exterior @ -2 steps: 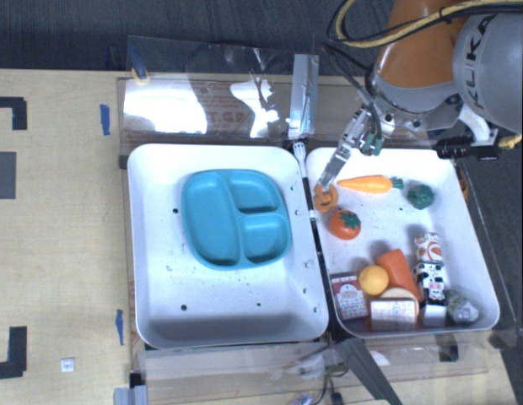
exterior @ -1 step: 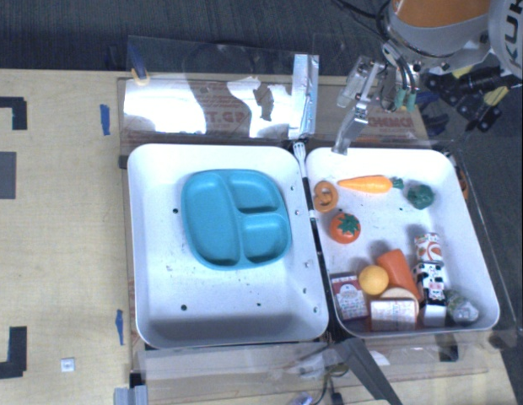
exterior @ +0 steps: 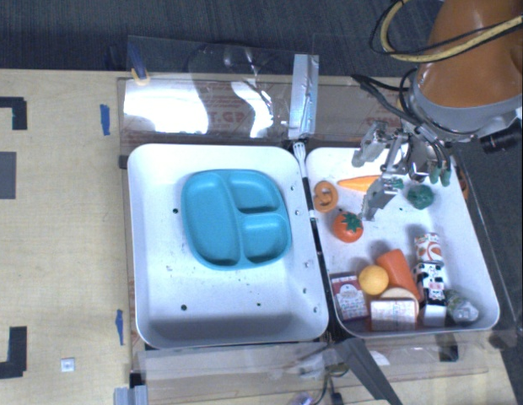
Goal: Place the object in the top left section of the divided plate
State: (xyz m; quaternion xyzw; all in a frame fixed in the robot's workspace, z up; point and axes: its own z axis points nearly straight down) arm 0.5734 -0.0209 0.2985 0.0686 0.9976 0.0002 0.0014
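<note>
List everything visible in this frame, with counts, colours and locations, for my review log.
Divided plate: 1, blue, centre of left bin.
Left bin: 1, white, left half of bench.
Right bin: 1, white, beside it.
Toy carrot: 1, orange, upper right bin.
Round orange toy: 1, orange, upper-left of right bin.
Toy tomato: 1, red-orange with green top, below it.
Green toy: 1, right of carrot.
Toy food pile: several, mixed colours, bottom of right bin.
Arm: 1, orange band, top right.
Gripper: 1, above carrot.

Blue divided plate (exterior: 236, 218) in left bin (exterior: 152, 251)
</note>
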